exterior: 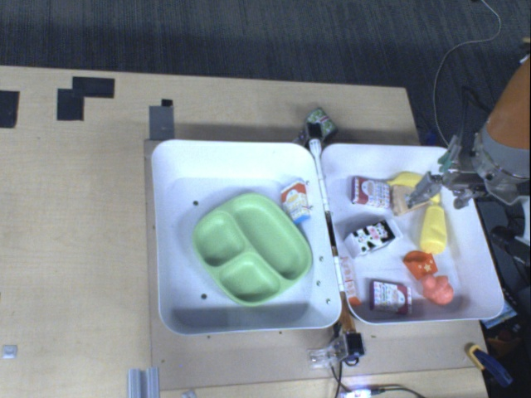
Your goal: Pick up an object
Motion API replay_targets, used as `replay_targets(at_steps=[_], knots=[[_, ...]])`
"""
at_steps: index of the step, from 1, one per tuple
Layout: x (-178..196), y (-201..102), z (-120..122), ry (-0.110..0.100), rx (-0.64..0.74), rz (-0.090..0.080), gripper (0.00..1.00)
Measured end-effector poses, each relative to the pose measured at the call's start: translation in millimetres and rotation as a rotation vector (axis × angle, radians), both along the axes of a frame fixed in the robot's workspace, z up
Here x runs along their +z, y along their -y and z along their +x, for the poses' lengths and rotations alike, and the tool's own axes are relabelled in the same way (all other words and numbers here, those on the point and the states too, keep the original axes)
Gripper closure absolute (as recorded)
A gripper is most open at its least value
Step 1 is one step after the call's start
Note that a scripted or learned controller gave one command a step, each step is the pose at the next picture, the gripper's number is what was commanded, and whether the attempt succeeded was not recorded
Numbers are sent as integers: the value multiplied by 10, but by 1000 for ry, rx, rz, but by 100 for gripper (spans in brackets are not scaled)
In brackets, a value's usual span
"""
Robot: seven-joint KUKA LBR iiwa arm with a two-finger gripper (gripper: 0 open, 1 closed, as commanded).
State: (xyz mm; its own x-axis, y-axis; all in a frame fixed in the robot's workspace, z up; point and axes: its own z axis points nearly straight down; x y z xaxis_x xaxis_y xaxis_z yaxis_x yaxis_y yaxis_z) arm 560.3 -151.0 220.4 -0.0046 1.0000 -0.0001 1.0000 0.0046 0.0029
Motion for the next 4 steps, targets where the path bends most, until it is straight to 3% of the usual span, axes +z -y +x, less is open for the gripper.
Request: replay_targets(at_steps=[1,2,3,4], knots=[[-1125,-71,119,1,-2,0,0],[-1015,-76,134,6,-1,0,100],[-1016,-76,134,5,-1,0,0],[-1341,-523,462,3,1,1,0]])
